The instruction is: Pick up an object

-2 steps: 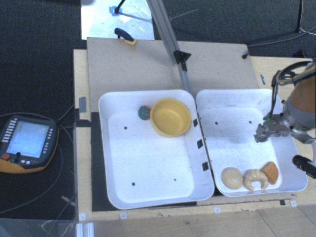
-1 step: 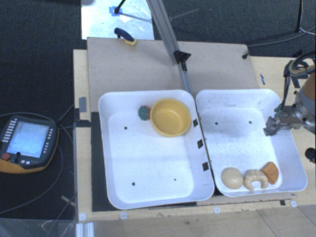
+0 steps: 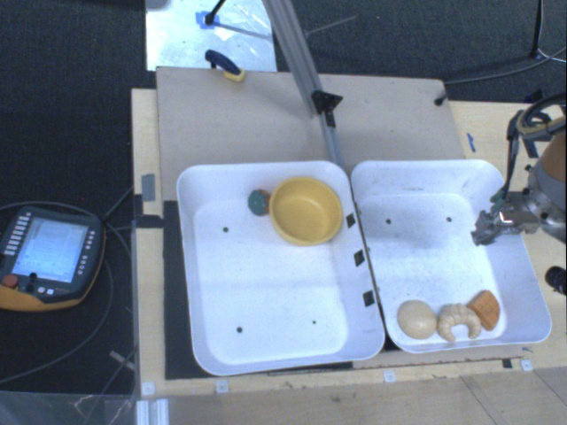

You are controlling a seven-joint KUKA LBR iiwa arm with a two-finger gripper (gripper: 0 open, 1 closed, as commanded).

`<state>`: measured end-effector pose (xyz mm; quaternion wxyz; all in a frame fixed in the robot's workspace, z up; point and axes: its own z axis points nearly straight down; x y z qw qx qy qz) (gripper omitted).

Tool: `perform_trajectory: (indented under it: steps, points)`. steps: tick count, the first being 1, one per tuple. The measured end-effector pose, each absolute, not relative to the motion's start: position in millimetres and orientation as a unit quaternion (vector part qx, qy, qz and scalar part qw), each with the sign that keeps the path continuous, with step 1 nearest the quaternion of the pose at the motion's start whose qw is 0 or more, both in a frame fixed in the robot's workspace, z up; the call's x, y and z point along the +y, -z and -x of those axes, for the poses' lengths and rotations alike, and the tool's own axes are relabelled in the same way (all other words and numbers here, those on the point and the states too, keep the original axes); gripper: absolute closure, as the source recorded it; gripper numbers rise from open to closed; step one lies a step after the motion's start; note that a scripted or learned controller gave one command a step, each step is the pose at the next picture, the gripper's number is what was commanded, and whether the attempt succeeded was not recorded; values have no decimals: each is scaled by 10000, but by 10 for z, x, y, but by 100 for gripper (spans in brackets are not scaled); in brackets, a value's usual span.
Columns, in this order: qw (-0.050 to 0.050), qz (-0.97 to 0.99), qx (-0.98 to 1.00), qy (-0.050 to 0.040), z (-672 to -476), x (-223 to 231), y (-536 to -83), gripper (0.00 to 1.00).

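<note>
The end effector (image 3: 490,226) sits at the right rim of the right bin (image 3: 416,193), low over the bin's right edge, with the arm (image 3: 547,180) coming in behind it from the right. Its tip is small and partly blurred, so I cannot tell how it is set, and nothing can be seen in its grip.

The nearest candidates lie in the near right corner of that bin, in a tight row: a pale round (image 3: 416,319), a croissant (image 3: 459,320) touching it, and an orange piece (image 3: 485,308) against the croissant and close to the bin wall. Judging from this, the round is the best choice, since its left side is free. A good approach would come straight down over it, with the grip line set across the row, not along it, so neither neighbour is caught.

The orange piece looks hardest, crowded by wall and croissant. The middle and far part of the right bin are open floor, good room for travel.

In the left bin (image 3: 213,343) a yellow bowl (image 3: 306,211) and a small dark ball (image 3: 258,202) sit by the far rim, touching or nearly so.
</note>
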<state>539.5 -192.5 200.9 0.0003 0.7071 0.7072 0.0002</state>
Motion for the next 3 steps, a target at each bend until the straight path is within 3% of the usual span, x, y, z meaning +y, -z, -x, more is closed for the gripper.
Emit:
perform_trajectory:
  steps: [2, 3]
  points:
    - [3, -7052, 7090, -9, -5761, -984, -2255, 100]
    - [-4, -7055, 7087, -5, -5899, -485, -2162, 100]
